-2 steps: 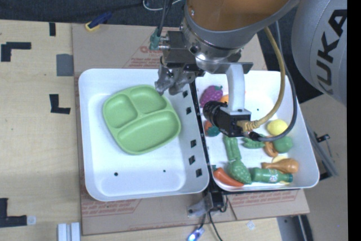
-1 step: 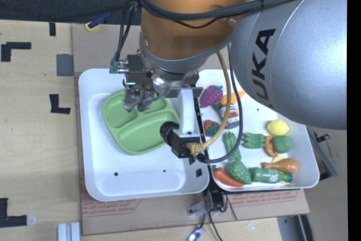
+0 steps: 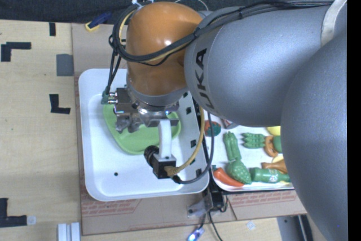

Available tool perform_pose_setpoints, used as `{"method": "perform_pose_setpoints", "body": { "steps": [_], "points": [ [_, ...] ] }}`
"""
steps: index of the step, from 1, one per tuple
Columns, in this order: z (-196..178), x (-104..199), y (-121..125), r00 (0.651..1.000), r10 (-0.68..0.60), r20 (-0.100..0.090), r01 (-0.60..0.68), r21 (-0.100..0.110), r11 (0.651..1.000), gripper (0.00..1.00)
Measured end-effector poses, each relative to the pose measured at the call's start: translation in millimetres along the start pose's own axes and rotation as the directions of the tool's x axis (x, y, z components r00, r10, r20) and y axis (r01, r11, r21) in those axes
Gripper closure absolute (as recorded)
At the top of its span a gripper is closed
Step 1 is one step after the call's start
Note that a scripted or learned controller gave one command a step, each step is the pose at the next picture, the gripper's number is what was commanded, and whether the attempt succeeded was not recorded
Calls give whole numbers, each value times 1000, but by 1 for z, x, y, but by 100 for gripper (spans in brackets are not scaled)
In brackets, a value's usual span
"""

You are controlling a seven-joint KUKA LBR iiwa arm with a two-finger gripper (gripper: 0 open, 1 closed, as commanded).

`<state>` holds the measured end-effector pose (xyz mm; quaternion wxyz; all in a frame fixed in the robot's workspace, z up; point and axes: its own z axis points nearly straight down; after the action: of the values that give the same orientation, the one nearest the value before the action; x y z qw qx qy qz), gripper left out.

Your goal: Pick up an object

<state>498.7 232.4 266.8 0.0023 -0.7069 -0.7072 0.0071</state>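
My gripper hangs under the orange wrist band, low over the left white bin. Right beneath it lies a flat light-green object, shaped like a leaf or shallow dish, and the wrist covers its upper part. The gripper's metal body sits on or just above the object's near edge; whether they touch cannot be made out from here.
The right bin holds several toy foods: green bumpy pieces, a red one, orange and yellow ones at the far right. The big grey arm covers most of that bin. Cables and a black connector hang over the left bin.
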Motion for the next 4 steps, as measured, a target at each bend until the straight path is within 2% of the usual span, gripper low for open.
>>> {"method": "perform_pose_setpoints", "body": {
  "steps": [1,2,3,4],
  "points": [
    [-278,-1,2,1000,-3,-14,3,-29,1000,100],
    [-278,0,1,1000,-4,-5,4,-11,1000,100],
    [-287,1,1,1000,-6,-4,6,-9,1000,100],
    [-287,1,1,1000,-6,-3,6,-8,1000,0]
  ]
}}
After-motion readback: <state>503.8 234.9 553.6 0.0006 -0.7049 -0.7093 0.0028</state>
